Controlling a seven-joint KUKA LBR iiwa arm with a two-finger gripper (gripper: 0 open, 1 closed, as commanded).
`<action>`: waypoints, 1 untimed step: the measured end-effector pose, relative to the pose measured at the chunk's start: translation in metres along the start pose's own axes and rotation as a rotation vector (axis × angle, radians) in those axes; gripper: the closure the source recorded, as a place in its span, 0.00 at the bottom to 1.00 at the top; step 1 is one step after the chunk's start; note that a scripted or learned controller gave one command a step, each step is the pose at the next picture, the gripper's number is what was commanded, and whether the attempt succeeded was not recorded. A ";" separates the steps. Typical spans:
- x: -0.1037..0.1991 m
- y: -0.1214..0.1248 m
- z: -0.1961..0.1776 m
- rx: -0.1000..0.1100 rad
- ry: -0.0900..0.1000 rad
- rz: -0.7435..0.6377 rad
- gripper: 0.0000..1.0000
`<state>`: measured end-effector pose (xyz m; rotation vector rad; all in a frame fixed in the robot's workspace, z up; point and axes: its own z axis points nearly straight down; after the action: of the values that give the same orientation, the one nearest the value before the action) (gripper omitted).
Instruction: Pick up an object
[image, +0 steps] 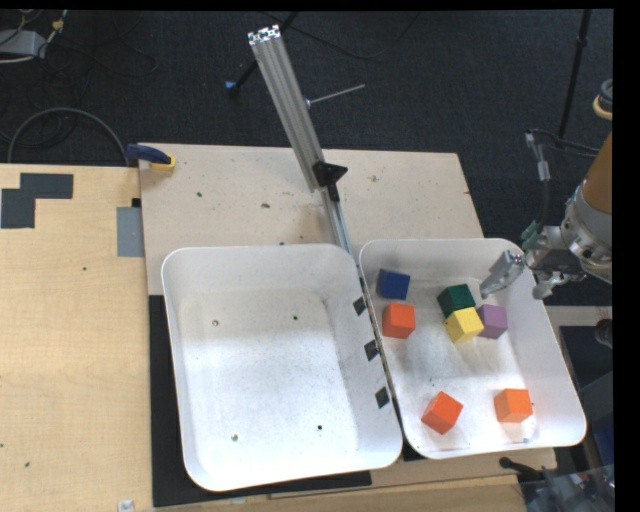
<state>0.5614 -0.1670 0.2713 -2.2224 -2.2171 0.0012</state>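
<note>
The right bin (560, 350) holds several small cubes. A blue one (393, 284) and an orange-red one (399, 320) lie near its left wall. Green (456, 299), yellow (464, 324) and purple (492, 321) cubes cluster in the middle. Two orange cubes (442, 411) (513, 405) sit near the front. My gripper (523, 278) hovers over the bin's far right corner, up and right of the purple cube. It is open, with nothing between its fingers.
The left bin (200, 300) stands beside the right one, with black clips (370, 349) along the shared wall. An aluminium rail (292, 110) slants up from behind the bins. A blue clamp (150, 156) lies at the bench's far left corner.
</note>
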 end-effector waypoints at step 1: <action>0.000 0.000 0.000 0.000 0.000 0.001 0.00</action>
<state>0.5614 -0.1671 0.2714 -2.2235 -2.2162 0.0011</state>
